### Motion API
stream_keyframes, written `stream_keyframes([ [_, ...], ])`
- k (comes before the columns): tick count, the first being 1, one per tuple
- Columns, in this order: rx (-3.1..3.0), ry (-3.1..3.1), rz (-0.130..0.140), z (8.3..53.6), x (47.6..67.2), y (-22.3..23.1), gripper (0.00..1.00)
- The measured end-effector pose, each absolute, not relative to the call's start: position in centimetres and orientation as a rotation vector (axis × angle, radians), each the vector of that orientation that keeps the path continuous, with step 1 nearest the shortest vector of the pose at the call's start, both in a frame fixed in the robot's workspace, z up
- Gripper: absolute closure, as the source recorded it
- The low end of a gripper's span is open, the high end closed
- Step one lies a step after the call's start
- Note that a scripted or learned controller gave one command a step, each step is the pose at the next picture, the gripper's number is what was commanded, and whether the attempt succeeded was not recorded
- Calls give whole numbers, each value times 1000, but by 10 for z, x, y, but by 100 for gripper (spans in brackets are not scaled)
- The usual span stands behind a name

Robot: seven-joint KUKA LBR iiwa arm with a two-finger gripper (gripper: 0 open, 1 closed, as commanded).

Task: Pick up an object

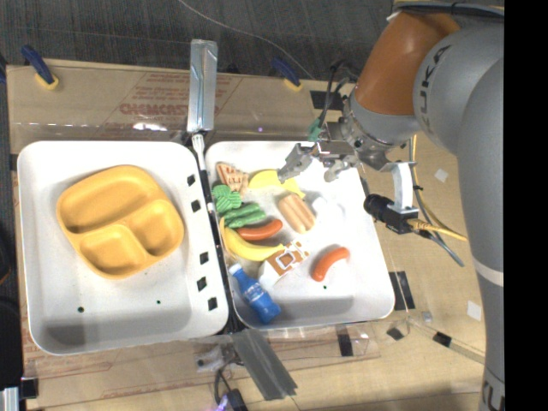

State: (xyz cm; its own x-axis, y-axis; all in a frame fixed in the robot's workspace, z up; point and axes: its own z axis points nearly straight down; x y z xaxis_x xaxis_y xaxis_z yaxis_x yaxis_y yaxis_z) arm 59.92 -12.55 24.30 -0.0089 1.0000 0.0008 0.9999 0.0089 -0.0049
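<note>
Nearest the camera, a blue bottle lay at the front left of the right bin. Just behind it sat a small orange-and-white carton, with a loose red sausage to its right. Further back, a banana curved under a second sausage, a hot dog in a bun beside them. A green leafy toy and a waffle-like piece lay against the divider, a yellow piece next to them. The left bin held a yellow divided plate. The gripper hovered over the right bin's back, fingers spread wide, holding nothing.
</note>
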Motion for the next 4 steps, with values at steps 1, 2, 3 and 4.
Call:
stream_keyframes([
  [1,-2240,-2206,-3,299,592,-121,0],
  [2,-2335,-2090,12,199,562,-134,0],
  [3,-2264,-2162,12,97,592,-163,0],
  [4,-2263,-2170,7,111,595,-163,100],
])
